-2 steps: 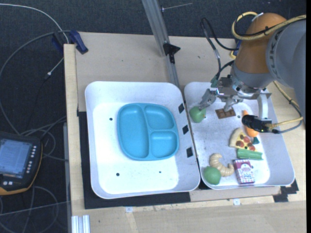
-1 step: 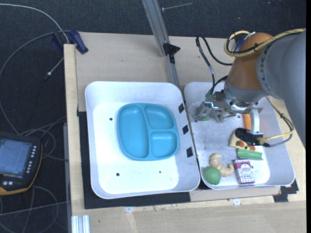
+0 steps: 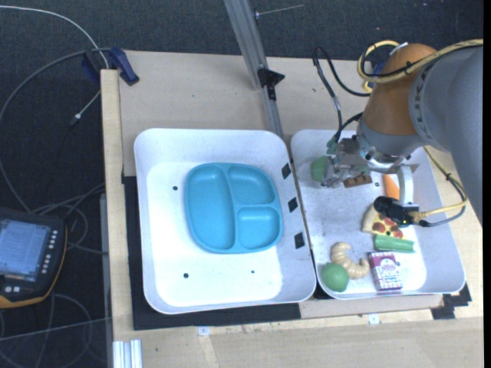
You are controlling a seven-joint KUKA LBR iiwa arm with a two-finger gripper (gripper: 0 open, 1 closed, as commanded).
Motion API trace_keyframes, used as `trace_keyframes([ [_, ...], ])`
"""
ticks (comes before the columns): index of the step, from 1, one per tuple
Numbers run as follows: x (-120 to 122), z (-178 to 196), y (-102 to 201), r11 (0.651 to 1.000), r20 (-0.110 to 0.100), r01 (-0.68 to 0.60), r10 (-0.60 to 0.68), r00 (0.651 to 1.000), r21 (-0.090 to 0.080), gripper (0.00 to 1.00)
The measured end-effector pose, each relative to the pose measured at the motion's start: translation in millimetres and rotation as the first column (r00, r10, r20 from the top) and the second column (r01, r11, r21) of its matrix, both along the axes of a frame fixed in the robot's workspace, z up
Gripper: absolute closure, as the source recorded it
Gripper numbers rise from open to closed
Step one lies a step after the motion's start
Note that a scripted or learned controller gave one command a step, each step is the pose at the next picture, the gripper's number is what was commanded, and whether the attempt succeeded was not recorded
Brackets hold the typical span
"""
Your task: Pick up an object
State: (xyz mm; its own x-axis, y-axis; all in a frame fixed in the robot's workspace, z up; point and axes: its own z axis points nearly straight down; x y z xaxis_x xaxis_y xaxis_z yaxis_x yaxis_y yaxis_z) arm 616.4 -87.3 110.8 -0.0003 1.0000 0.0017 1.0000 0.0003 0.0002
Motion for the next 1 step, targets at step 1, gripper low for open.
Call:
trace_keyframes([
  [1,-7.2,58.8,2.5,1.0,0.007,-0.001,0.001,1.0,-0.002,1.0],
])
